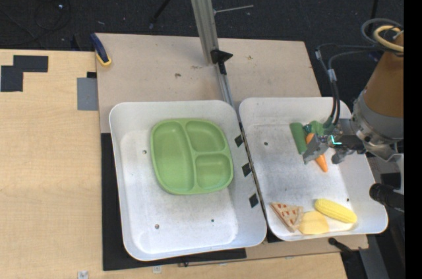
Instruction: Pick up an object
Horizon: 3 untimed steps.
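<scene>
Counter of pale wood grain, flat, spreading left of the landmark right bin. Left bin, shallow white plastic, just beside that bin's left wall. Green tray, glossy, rounded, three-compartment, in the left bin. End effector low over the right bin's upper right; finger state impossible to tell. Carrot, orange with green top, directly beneath. Pick judged unfinished: lift still to come. Corn cob, bumpy yellow, at the bin's near edge. Pizza slice, flat triangle, beside it.
</scene>
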Each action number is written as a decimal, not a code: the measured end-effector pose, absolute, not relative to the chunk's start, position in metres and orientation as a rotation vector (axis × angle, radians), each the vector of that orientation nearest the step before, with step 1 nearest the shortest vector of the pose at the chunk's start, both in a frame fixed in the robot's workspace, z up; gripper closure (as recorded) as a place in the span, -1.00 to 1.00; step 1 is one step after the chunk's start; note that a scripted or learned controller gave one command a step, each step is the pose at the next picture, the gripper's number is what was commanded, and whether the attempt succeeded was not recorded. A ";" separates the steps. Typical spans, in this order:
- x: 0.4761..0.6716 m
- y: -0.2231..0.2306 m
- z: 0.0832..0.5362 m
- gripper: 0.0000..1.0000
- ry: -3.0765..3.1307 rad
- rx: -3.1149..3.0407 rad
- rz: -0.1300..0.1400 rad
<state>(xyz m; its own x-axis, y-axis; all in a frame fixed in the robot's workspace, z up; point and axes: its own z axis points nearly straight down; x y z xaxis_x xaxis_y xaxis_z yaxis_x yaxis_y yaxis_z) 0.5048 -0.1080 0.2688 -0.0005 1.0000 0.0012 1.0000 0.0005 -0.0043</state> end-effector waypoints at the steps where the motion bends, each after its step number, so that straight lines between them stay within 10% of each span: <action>1: 0.505 -0.108 0.269 -1.00 -2.220 -2.219 0.002; 3: 0.502 -0.096 0.148 -1.00 -2.214 -2.216 0.008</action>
